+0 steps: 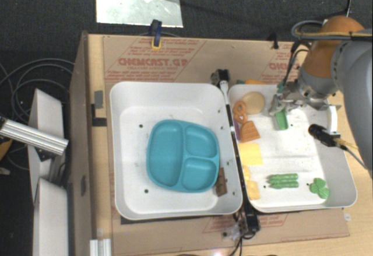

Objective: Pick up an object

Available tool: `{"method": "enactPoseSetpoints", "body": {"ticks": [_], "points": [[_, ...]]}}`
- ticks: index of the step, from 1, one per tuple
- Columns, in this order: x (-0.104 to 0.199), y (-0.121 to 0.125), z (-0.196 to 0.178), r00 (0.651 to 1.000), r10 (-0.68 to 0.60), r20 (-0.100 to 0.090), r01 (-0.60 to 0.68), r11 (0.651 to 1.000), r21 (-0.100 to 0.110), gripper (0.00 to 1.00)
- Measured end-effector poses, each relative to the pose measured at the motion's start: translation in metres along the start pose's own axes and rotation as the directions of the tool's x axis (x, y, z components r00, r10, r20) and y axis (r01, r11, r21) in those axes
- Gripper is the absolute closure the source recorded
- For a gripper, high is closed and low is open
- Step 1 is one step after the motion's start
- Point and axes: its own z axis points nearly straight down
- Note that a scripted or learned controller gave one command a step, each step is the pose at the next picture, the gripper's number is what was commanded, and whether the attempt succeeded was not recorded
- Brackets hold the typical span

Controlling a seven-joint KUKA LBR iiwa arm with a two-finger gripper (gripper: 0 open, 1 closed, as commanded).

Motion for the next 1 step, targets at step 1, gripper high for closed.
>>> {"method": "enactPoseSetpoints", "body": {"ticks": [1], "points": [[0.0680,-0.0425,-0.1095,1.000,0.002,-0.001,-0.002,1.000,-0.005,1.00]]}}
